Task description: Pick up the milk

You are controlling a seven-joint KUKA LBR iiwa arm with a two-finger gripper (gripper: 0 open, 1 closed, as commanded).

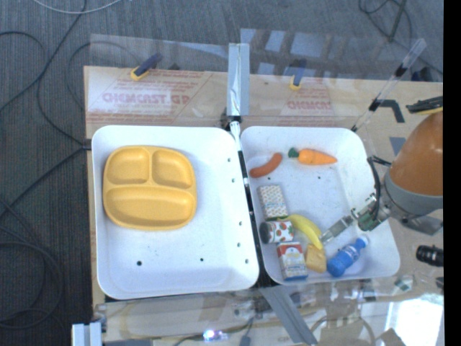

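Gripper over the right bin, near its lower right corner; whether its fingers stand wide or narrow cannot be told, and nothing shows between them. Milk carton lies at the bin's lower edge, left of the gripper, beside a banana and blue bottle.

Faded red lettering on the bench board behind the left bin, upside down and mirrored, too washed out to spell. Similar red print on the board behind the right bin, equally illegible. Packaging print on the small cartons too small to read.
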